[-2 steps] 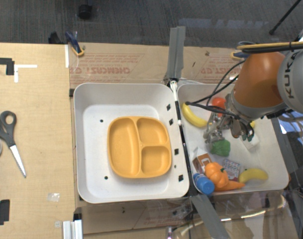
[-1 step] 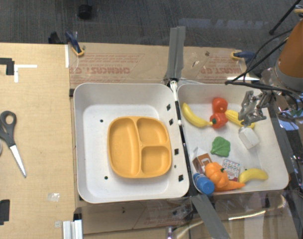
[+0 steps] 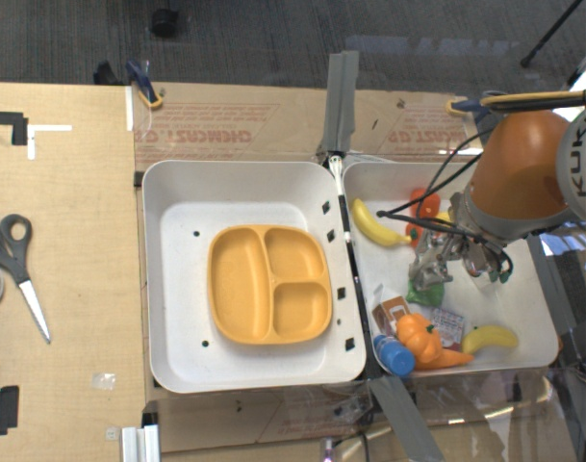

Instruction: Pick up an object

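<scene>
My arm [image 3: 523,166] reaches in from the right of the frame, its orange band above the right bin [image 3: 538,301], and my gripper [image 3: 429,269] points down at the middle of that bin; I cannot tell how it is set. Right under it lies a small green object [image 3: 425,294], partly hidden. A yellow banana [image 3: 374,225] lies to the upper left of it, another banana [image 3: 490,338] at the lower right. In the left bin [image 3: 167,287] sits a yellow divided plate [image 3: 269,284].
</scene>
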Motion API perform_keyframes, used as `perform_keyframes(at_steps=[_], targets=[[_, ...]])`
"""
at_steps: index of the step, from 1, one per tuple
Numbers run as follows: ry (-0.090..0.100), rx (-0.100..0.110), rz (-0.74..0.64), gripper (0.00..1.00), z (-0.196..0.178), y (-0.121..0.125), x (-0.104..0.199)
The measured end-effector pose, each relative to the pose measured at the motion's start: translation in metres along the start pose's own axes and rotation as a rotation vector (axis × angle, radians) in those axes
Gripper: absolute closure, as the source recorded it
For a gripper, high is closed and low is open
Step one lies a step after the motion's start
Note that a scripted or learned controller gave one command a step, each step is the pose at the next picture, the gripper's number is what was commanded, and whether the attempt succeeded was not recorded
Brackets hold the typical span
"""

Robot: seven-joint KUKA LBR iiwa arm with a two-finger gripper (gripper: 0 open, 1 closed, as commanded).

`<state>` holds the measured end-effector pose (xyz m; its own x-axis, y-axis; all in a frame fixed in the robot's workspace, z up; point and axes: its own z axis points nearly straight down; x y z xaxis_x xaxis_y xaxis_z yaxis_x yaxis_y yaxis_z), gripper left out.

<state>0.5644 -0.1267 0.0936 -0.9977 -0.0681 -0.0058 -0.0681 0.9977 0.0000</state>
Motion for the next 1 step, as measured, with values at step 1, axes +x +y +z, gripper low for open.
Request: perform_keyframes(at_steps=[1], targets=[[0.0, 0.001, -0.273, 1.0, -0.1634, -0.0912, -0.0119]])
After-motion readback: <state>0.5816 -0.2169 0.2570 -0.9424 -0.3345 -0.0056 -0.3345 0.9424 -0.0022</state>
